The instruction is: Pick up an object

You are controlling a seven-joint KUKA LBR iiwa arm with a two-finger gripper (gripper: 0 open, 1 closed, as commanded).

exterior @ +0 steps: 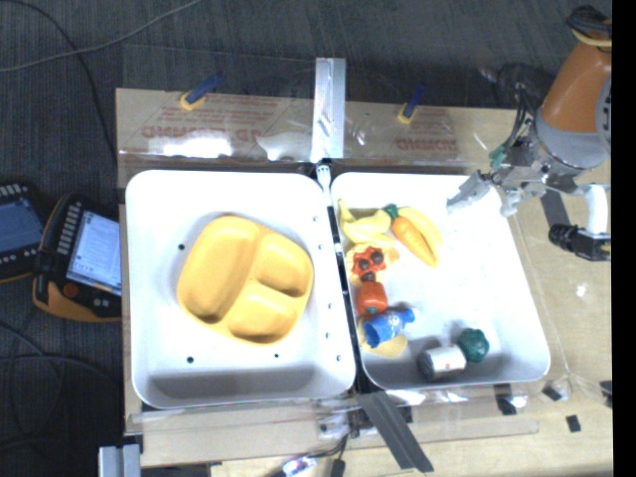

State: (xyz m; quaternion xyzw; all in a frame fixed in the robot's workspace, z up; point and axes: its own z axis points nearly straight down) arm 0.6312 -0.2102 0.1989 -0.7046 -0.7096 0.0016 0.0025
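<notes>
Left bin holds big yellow moulded tray. Right bin holds clutter along its left wall: banana, carrot with long axis slanting toward lower right, red piece, orange piece, blue piece. Grey cylinder and green lump near front edge. Gripper above right bin's back right corner, well apart from toys; jaws' state: cannot tell.

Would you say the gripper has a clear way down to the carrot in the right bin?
Probably yes: the gripper hovers over the right bin, and the carrot lies on top, uncovered, though bananas crowd its left side.
</notes>
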